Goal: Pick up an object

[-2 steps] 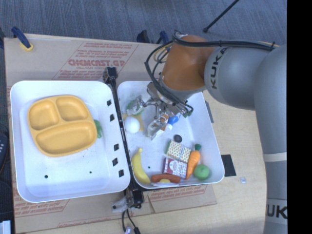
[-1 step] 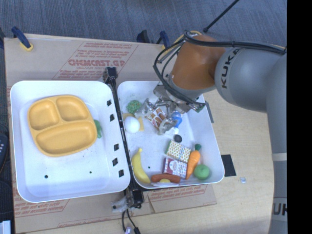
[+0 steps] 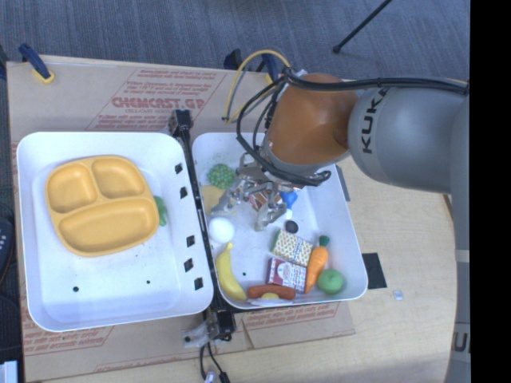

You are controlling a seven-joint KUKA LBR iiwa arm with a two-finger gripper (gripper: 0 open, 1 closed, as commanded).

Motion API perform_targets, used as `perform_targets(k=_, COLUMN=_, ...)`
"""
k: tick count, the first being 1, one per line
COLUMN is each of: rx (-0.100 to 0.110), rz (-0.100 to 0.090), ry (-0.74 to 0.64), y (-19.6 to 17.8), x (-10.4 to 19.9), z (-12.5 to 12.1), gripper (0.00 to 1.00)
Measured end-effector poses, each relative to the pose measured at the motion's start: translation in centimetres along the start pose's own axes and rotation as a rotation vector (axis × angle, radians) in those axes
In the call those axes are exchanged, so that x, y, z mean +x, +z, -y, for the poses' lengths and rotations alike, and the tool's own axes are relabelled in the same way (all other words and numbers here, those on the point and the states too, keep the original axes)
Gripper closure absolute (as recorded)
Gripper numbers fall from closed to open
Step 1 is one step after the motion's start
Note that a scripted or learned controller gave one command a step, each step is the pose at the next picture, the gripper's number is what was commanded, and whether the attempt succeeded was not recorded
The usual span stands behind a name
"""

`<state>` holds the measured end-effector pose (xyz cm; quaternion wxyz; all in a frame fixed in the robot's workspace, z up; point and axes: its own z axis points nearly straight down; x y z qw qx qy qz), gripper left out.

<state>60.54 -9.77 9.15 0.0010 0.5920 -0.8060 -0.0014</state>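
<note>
From my remote station I saw 2 shallow white bins side by side on the worktop (image 3: 399, 325). The left bin (image 3: 104, 294) held a yellow divided tray (image 3: 100, 203). The right bin (image 3: 339, 206) held toy food: a green broccoli piece (image 3: 221, 175), a white egg (image 3: 220, 230), a banana (image 3: 228, 274), a sausage (image 3: 270, 293), 2 small boxes (image 3: 289, 262), a carrot (image 3: 316, 267) and a green apple (image 3: 330, 281). The gripper (image 3: 259, 196) hung low over the right bin's upper middle, its metal fingers (image 3: 271, 211) spread, with something small and reddish near them that I could not identify. I judged this to be the reach or grasp step, with nothing visibly held. Next, the fingers would need to settle around 1 object, close, then lift.
</note>
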Motion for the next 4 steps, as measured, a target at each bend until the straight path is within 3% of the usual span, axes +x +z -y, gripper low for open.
perform_targets(k=1, rx=0.004, rz=0.001, ry=0.072, y=-0.1, x=-0.8, z=4.8, gripper=0.0)
perform_targets(k=2, rx=0.0, rz=0.0, ry=-0.351, y=0.0, x=1.6, z=1.3, gripper=0.0)
perform_targets(k=3, rx=0.002, rz=0.0, ry=-0.394, y=-0.1, x=-1.0, z=4.5, gripper=0.0)
perform_targets(k=4, rx=0.001, rz=0.0, ry=-0.281, y=0.0, x=0.5, z=0.8, gripper=0.0)
